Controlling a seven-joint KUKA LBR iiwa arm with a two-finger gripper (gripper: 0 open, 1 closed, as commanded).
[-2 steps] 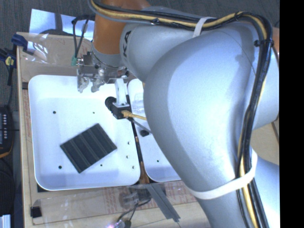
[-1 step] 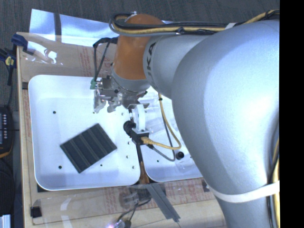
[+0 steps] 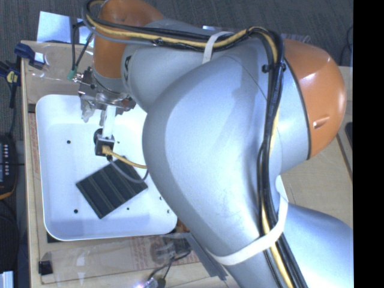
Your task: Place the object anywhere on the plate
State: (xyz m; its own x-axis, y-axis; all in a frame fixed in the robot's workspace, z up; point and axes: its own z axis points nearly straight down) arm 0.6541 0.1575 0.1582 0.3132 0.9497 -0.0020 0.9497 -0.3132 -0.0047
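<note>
A dark ribbed rectangular plate [image 3: 111, 190] lies flat in the near part of the left white bin [image 3: 54, 161], turned at a slant. My gripper [image 3: 95, 114] hangs over the far part of this bin, above and a little behind the plate, apart from it. I see nothing held in it. The bulky grey arm [image 3: 228, 149] with its orange band [image 3: 114, 35] covers the right of the view and hides the second bin.
The bin's far-left rim [image 3: 45, 104] lies close to the gripper. A blue clamp [image 3: 24, 53] and clear plastic sit on the wooden bench beyond the bin. A black device [image 3: 6, 161] stands at the left edge.
</note>
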